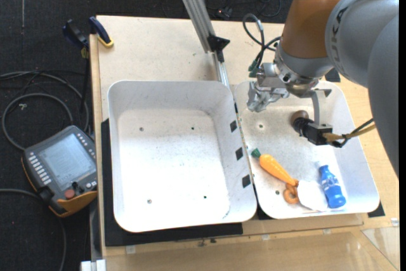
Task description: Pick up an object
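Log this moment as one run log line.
gripper: over right bin, far end, nothing seen held | carrot, blue bottle: near end of right bin | left bin: untouched

Smooth white plastic bins (127, 98) on a matt wooden bench (152, 41); glossy blue bottle (330, 186).

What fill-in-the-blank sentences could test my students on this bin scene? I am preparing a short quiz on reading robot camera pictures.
1. The orange carrot lies in the ____ bin.
2. The bottle near that bin's front right corner is ____ in colour.
3. The gripper hangs over the ____ bin.
4. The band above the arm's wrist is ____.

Missing words: right; blue; right; orange
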